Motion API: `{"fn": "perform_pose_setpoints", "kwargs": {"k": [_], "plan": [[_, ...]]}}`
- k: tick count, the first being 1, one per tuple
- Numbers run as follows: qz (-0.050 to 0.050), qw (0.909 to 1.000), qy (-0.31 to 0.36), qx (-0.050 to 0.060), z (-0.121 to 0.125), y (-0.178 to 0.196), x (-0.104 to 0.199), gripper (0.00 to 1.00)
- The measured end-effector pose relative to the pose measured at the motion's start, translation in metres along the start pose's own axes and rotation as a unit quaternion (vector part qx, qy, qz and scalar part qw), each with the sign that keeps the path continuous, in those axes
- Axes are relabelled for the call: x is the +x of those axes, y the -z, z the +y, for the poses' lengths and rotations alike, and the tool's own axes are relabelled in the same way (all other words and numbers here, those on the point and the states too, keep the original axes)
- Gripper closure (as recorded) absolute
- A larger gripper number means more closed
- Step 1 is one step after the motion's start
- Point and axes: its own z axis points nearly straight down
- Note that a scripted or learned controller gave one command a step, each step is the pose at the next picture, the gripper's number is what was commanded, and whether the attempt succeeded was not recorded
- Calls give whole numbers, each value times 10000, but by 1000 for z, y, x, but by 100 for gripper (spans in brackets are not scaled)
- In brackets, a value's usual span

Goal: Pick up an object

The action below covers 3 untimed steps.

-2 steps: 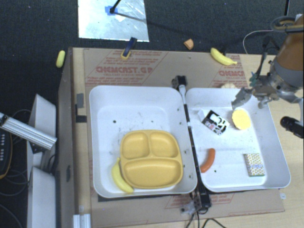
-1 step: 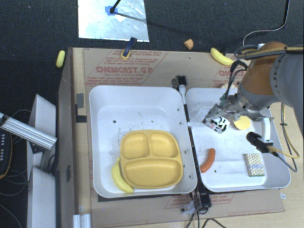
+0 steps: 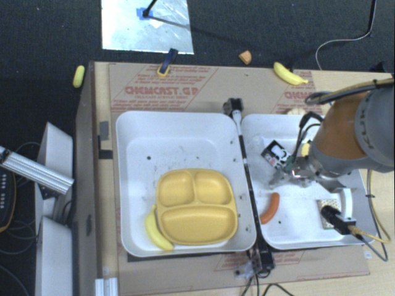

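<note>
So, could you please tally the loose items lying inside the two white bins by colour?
Yellow: 2, the divided tray and the banana beside it in the left bin.
Orange: 1, the sausage-shaped piece in the right bin.
Black and white: 1, the small item in the right bin, near the gripper.
Total: 4

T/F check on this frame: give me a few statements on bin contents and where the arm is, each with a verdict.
1. The yellow divided tray lies in the left bin. True.
2. A banana lies beside that tray in the same bin. True.
3. The orange sausage lies in the left bin. False: it lies in the right bin.
4. The gripper is over the left bin. False: it is over the right bin.
5. Another banana lies outside the bins. True.
</note>
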Motion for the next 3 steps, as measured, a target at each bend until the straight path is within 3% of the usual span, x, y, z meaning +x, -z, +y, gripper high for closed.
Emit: {"fn": "perform_pose_setpoints", "kwargs": {"k": [1,2,3], "plan": [[-4,10000,17,-22,96,19,-12,0],[11,10000,26,34,94,29,-13,100],[4,10000,22,-17,46,102,45,100]]}}
